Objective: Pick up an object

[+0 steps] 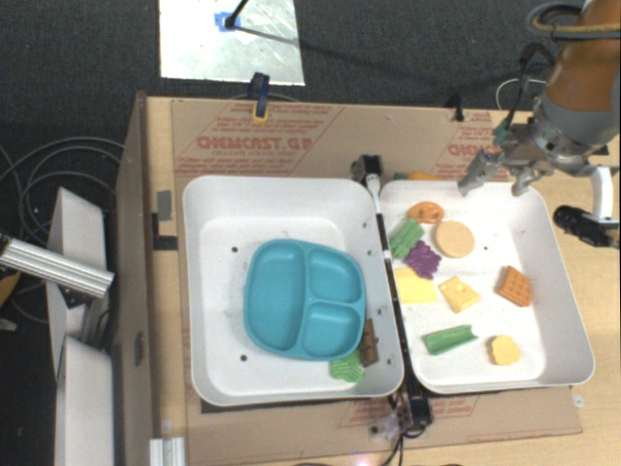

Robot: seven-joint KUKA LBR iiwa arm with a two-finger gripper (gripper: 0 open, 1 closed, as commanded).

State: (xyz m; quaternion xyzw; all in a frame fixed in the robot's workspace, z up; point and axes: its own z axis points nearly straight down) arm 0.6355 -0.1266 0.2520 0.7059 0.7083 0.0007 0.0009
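Starting on the left: the left bin [209, 260] has a teal divided plate [304, 299] sitting mid-bin, with a green leafy piece [345, 367] and a small brown piece [369, 346] tucked at the plate's 5 o'clock, right against the bin's inner wall.

Moving over, the right bin [553, 260] is where all the pickable stuff is. Near its 10 o'clock there's a green veggie [405, 237], a purple grape bunch [422, 256], an orange ring-ish thing [424, 212] and a round tan cookie [453, 239], all crowded together. Below those: a flat yellow slice [415, 287], a cheese wedge [458, 293], a green bean-like piece [448, 338], a yellow-orange chunk [504, 350], and a waffle [514, 285] off toward 3 o'clock.

The gripper [503, 176] hangs over the bin's 12 o'clock rim with its fingers spread apart and nothing between them.

So I'd say it's in the approach stage, no grab yet. The next move probably calls for coming in over the bin and dropping onto something isolated. The waffle or cheese wedge look easier than the crowded cluster.
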